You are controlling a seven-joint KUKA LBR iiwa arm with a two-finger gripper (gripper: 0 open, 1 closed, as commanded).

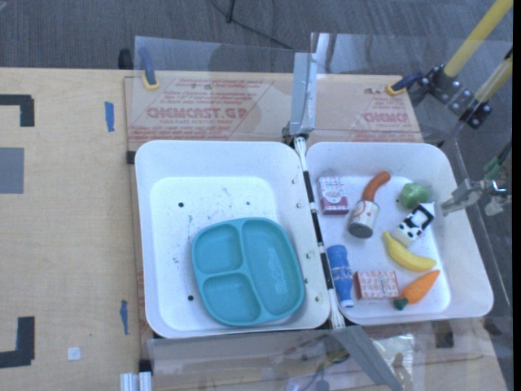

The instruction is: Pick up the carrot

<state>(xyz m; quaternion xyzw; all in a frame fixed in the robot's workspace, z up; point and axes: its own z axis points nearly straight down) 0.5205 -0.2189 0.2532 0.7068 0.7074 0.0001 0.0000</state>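
The carrot point(421, 286) is orange with a green stub at its lower left end. It lies flat in the front right corner of the right bin point(466, 243), tilted with its tip up and to the right. A red and white box point(377, 284) lies just to its left, and a yellow banana point(408, 253) just above it.
The right bin also holds a blue bottle point(339, 274), a tin can point(363, 217), a pink box point(332, 195), an orange sausage point(375, 186), a green lump point(415, 193) and a black and white carton point(417, 221). A teal divided plate point(247, 269) lies in the left bin point(163, 218). A metal clamp point(472, 194) reaches over the right rim.
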